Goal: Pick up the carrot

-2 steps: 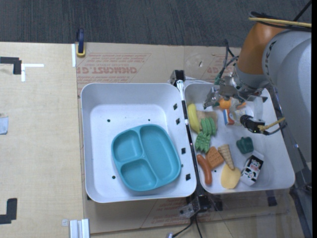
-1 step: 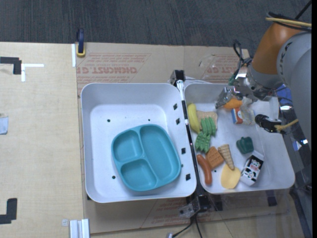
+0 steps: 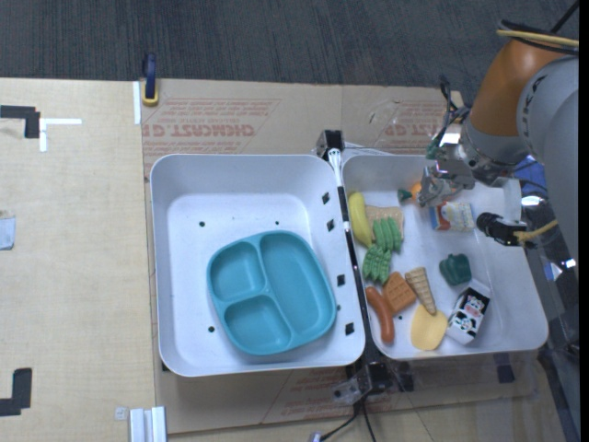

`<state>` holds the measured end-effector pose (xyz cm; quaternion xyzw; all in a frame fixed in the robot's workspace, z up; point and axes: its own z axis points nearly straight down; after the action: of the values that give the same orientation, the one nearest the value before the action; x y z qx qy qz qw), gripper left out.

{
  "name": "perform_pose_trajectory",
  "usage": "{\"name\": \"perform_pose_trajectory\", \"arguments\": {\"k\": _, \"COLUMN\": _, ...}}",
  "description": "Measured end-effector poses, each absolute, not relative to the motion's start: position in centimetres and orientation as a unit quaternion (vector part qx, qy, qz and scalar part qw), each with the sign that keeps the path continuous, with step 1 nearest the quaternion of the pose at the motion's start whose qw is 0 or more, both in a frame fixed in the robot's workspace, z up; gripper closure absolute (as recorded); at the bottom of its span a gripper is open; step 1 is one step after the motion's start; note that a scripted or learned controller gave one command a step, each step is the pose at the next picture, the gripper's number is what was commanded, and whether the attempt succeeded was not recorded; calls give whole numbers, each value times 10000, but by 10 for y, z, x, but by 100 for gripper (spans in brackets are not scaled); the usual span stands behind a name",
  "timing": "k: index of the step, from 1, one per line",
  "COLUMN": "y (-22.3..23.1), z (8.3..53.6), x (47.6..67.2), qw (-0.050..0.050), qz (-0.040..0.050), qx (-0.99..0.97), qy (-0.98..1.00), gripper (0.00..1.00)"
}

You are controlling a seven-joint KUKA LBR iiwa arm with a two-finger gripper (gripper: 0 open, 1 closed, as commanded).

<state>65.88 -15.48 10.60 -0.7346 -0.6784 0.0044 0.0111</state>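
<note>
Both bins [image 3: 175,274] white. Left bin: teal divided plate [image 3: 270,291]. Right of the plate: yellow banana [image 3: 357,217], green pea pods [image 3: 386,235], red-orange sausage [image 3: 380,313], tan waffle cone [image 3: 422,288], dark green pepper [image 3: 455,268], black-and-white cow-print carton [image 3: 468,315]. Arm band [image 3: 509,79] orange.

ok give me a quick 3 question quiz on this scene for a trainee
1. True or false: the teal plate lies in the left bin.
2. Which bin is the gripper over? A) left B) right
3. Fill in: just left of the gripper, by the bin's far wall, is a small orange piece with a green top, likely the ____.

Key: 1 true; 2 B; 3 carrot
</note>
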Motion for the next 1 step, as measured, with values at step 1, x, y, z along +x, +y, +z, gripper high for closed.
{"name": "perform_pose_trajectory", "arguments": {"k": 1, "y": -156, "z": 108, "x": 661, "qw": 49, "qz": 12, "qx": -7344, "qy": -6787, "gripper": 0}}
